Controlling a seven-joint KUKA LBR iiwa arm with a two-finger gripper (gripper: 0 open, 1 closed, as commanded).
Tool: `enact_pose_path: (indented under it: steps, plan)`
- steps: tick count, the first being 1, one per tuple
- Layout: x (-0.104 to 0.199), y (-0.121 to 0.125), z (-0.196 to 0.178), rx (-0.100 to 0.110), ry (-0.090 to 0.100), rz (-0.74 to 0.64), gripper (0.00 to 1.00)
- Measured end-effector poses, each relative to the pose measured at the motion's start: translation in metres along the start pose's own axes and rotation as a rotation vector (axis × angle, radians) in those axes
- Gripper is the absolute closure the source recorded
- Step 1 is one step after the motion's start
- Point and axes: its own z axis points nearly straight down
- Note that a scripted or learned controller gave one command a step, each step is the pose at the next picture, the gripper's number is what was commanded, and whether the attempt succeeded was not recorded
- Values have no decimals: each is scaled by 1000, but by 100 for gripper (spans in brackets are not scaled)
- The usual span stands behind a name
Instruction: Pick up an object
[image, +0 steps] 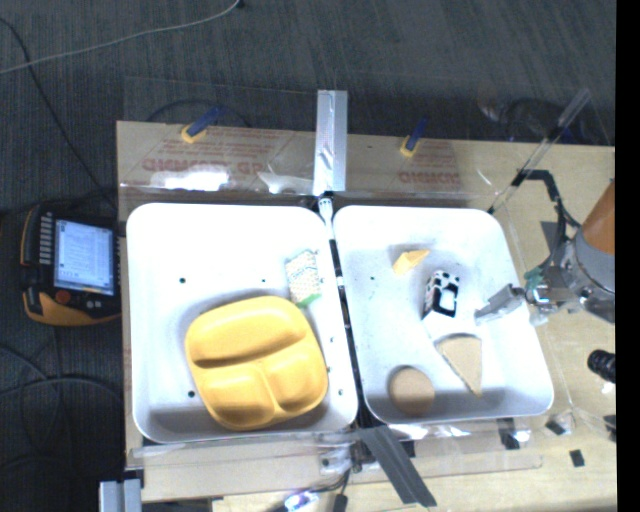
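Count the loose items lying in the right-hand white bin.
4: a small yellow wedge near the back, a black-and-white printed block at centre, a tan triangular piece towards the front, and a round brown disc at the front left.

We see two white bins, the left bin (150, 300) holding a yellow sectioned tray (257, 358) and a small packet (303, 275) printed in white and green, the right bin (500, 250) holding a yellow-orange wedge (409, 260), a black-and-white patterned block (441, 293), a tan triangular piece (464, 360) and a brown round piece (409, 387). We note the pale wooden bench (580, 170), dark grey carpet (100, 60), two clips (201, 125) in blue and yellow at the far edge, and a black-and-orange pendant (70, 262) with a pale blue screen at left. The gripper (505, 300) is metallic grey.
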Motion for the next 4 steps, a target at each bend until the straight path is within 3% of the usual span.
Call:
enact_pose_path:
  steps: [1, 2, 3, 4]
  plan:
    - [-6, -15, 64, 0, 1, -64, 0]
    - [38, 77, 68, -1, -1, -116, 0]
    - [45, 79, 113, -10, -8, -66, 0]
    - [47, 79, 104, -11, -7, -68, 100]
